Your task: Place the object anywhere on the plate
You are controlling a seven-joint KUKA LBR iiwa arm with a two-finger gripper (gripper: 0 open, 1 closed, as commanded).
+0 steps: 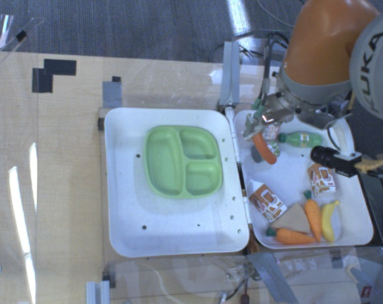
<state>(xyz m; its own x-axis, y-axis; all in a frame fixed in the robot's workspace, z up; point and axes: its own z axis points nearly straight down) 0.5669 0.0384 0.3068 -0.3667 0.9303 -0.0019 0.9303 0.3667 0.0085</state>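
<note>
A green divided plate (181,162) lies in the left white bin (125,233). My gripper (261,128) hangs over the far left corner of the right bin (362,233), under the orange and grey wrist. Just below it an orange-red sausage (264,149) lies at a slant, its upper end right at the gripper. The view does not show whether the sausage is gripped. The plate's three compartments hold nothing.
The right bin also holds a green bottle (300,139), two orange-and-white snack packets (268,201) (322,180), two carrots (313,218) (293,237), a banana (331,220) and a tan wedge (294,217). A raised divider (238,170) separates the bins.
</note>
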